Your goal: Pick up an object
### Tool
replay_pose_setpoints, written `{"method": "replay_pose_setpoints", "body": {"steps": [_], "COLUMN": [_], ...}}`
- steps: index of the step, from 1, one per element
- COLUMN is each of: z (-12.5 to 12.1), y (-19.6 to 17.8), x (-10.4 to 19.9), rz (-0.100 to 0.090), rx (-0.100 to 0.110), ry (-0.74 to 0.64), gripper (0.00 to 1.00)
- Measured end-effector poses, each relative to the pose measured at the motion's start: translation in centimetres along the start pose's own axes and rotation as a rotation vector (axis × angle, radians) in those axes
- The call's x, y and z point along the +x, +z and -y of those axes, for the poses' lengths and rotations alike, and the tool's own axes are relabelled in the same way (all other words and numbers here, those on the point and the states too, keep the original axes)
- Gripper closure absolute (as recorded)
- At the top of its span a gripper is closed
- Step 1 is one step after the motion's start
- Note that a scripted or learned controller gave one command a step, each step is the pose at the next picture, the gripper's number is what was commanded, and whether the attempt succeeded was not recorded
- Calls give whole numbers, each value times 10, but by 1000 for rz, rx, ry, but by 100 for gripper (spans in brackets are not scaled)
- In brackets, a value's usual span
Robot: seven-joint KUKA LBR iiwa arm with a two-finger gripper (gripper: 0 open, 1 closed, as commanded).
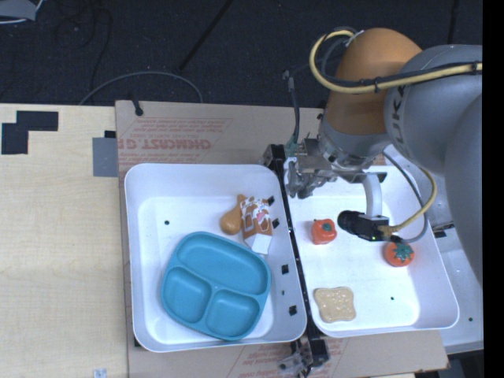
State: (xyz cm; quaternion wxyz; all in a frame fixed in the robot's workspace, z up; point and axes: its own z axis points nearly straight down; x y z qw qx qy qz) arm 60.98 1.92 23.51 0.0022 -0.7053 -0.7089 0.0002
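The gripper point(303, 181) is held high over the back left corner of the right bin point(441, 309), near the divide between the two bins, and whether it is open or shut cannot be told, though nothing is seen gripped. The likeliest pickings are scattered loose in that bin: a small red toy point(323, 231) just below, a tomato point(399, 253) and a slice of toast point(335, 304). The blue tray point(214, 284) and a gingerbread house point(255, 216) are kept in the left bin point(146, 211).

Glossy white plastic bins point(146, 211) on a matt, pale wood-grain table point(55, 250). Smooth blue plastic divided tray point(214, 286); flat brown printed cardboard sheet point(205, 136) beneath. Arm's orange band point(370, 65): satin sheen.
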Motion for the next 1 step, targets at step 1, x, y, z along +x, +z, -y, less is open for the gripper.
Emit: {"method": "replay_pose_setpoints", "body": {"steps": [1], "z": [4], "y": [-3], "x": [49], "rz": [1], "rx": [0], "ry": [0], "gripper": [100]}}
